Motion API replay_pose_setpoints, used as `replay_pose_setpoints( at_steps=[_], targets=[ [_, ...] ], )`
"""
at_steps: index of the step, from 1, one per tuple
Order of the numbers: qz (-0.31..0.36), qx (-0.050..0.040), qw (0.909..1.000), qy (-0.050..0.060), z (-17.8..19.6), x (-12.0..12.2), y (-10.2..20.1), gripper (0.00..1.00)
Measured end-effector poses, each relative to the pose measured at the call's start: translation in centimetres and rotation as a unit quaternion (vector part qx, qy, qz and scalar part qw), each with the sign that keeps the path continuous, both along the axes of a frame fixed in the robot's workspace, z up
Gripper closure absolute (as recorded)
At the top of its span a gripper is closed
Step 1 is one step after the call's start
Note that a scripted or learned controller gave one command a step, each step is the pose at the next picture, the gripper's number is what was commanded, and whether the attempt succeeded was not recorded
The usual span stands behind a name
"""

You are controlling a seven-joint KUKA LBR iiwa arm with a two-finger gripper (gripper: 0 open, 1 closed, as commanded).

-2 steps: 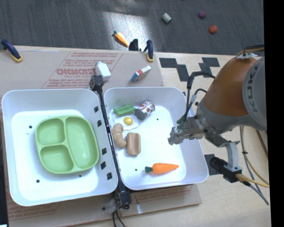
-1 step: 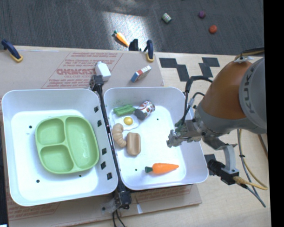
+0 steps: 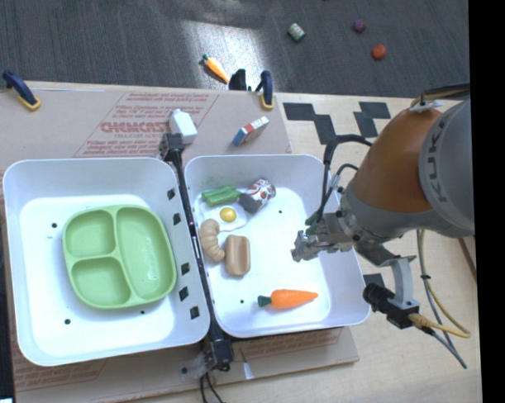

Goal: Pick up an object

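My gripper hangs over the right side of the right bin, with bare bin floor under it. An orange toy carrot lies just below and left of it, near the bin's front wall. Further left lie a brown bread roll and a tan peanut-shaped piece. A fried egg, a green vegetable and a dark wrapped item with a red-and-white end sit toward the bin's back. Nothing is seen held in the gripper.
The left bin holds a green divided plate. A black divider with clips runs between the bins. On the cardboard behind lies a small red, white and blue block. The arm's grey and orange body overhangs the right bin's edge.
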State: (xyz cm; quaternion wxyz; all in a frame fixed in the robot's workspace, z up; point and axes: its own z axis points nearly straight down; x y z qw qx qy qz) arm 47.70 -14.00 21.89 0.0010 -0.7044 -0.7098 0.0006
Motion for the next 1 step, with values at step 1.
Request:
replay_pose_setpoints(
  at_steps=[1],
  targets=[
    [0.0, 0.0001, 1.0, 0.0, -0.41, -0.01, 0.19, 1.0]
  ],
)
